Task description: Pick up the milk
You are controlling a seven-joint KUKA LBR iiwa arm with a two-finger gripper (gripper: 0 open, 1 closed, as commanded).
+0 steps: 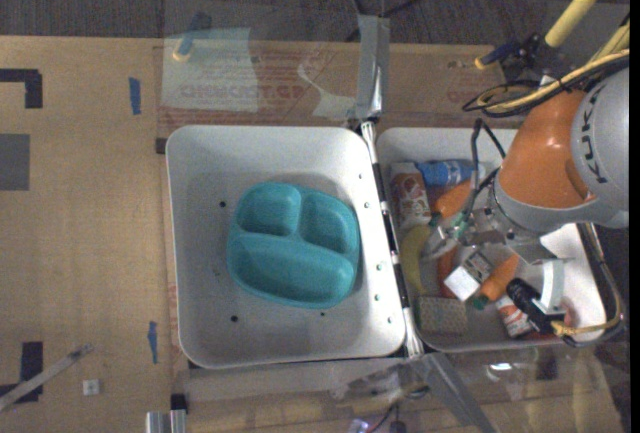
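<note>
- You can't pick out the milk for certain; a small white carton [460,283] in the right bin [592,251] looks likeliest, resting among clutter.
- The gripper [478,239] hangs just above it; whether it's parted, you cannot tell.
- Nothing appears lifted: grasp and lift remain.

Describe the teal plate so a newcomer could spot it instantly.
Start with the two white bins side by side on the bench and take the left bin. In its middle lies the teal plate, a rounded tray split into three compartments. It is the single large teal item, apart from the small mixed clutter crowding the right bin.
</note>
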